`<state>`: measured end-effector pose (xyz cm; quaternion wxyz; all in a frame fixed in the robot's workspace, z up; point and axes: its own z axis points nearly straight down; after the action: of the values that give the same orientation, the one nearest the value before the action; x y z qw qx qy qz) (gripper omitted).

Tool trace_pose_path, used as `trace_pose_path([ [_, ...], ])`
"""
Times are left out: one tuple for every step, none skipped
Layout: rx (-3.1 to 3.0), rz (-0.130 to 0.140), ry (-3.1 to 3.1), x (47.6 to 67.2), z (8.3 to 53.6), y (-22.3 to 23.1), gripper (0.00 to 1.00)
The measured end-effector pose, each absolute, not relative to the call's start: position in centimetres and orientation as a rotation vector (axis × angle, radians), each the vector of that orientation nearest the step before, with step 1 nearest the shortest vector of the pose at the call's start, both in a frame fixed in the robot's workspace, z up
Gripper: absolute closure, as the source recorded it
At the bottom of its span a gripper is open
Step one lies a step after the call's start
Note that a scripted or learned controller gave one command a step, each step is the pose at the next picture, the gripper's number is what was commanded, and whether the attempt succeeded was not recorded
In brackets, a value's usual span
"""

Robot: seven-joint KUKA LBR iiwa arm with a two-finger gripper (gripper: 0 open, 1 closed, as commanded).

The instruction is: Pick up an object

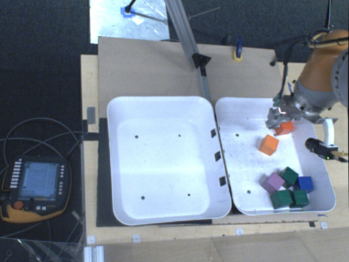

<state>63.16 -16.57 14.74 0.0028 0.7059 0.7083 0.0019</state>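
Camera view, fixed above the bench: two shallow white bins are seen side by side on a tan board, the left bin [163,160] and the right bin [240,119] touching along their inner walls. The grey arm with its orange band [322,64] is seen reaching in from the right, and the gripper [276,118] is placed low over the far right part of the right bin. A red-orange block [284,128] is seen just beside the gripper's tip, on its near side; whether it is clasped between the fingers cannot be told, and whether the claw is released or clenched cannot be told either.

An orange cube [268,145] is found slightly nearer, apart from the red-orange block, lying loose on the bin floor. A cluster of blocks is gathered in the bin's near right corner: a purple block [273,182], a dark green block [289,175], a blue block [305,184] and two more green blocks [289,199] against the near wall, all close together or touching.

A grey pole [182,23] is seen slanting from the far edge toward the seam between the bins. A teach pendant [35,187] with a lit screen is laid on the dark floor at the left, its cable looped around it. No brand or writing can be read anywhere.
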Motion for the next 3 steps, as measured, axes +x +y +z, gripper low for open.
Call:
trace_pose_path([
  [2.214, 0.005, 2.221, 63.2, 19.2, -17.0, 1.00],
  [2.212, 0.006, 2.222, 63.1, 23.7, -17.1, 1.00],
  [2.210, 0.005, 2.231, 64.3, 23.0, -11.9, 1.00],
])
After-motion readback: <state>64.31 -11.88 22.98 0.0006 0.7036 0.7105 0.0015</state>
